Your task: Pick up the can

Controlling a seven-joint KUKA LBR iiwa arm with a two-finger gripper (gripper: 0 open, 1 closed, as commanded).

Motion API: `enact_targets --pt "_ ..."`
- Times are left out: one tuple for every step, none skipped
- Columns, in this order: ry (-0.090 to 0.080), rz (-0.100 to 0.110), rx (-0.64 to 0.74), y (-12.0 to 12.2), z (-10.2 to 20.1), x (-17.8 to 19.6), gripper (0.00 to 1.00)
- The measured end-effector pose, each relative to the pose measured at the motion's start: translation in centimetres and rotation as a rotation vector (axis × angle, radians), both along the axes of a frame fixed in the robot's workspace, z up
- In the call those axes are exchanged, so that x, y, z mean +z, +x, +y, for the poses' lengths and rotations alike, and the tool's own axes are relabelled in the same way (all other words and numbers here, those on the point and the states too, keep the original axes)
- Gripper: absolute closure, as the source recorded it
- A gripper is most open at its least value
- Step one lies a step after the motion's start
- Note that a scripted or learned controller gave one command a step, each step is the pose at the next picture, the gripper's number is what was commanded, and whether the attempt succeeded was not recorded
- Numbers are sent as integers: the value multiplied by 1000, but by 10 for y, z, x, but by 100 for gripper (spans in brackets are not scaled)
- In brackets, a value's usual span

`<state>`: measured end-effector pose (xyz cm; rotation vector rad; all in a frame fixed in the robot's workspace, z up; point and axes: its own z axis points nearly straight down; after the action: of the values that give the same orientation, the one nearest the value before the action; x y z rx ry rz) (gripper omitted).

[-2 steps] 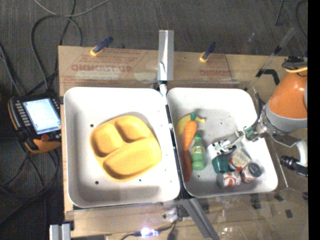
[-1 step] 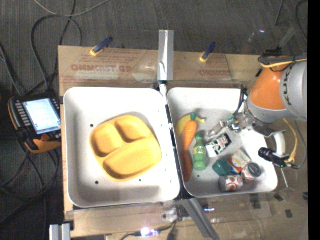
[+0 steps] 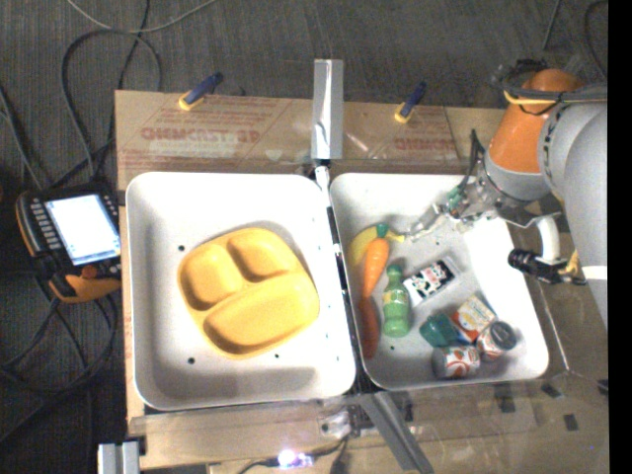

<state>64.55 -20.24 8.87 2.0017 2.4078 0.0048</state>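
A small can (image 3: 456, 361) with a red and white label lies on its side near the front of the right bin (image 3: 533, 363). Just to its right is a second can-like item with a grey round top (image 3: 500, 337). My gripper (image 3: 431, 219) hangs over the back middle of the right bin, pointing left, well behind both cans and apart from them. Nothing shows between its fingers.
In the right bin lie a carrot (image 3: 372, 265), a banana (image 3: 363, 239), a green bottle (image 3: 396, 306), a black-and-white carton (image 3: 431, 280), a teal item (image 3: 437, 330) and an orange-white box (image 3: 474, 315). The left bin (image 3: 148, 265) holds a yellow divided plate (image 3: 249, 289). A tablet (image 3: 79, 227) lies off the bench at left.
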Motion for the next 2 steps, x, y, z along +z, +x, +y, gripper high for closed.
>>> enact_targets --pt "8 12 -53 24 -16 30 0" --pt "14 -8 -231 -39 -9 4 0"
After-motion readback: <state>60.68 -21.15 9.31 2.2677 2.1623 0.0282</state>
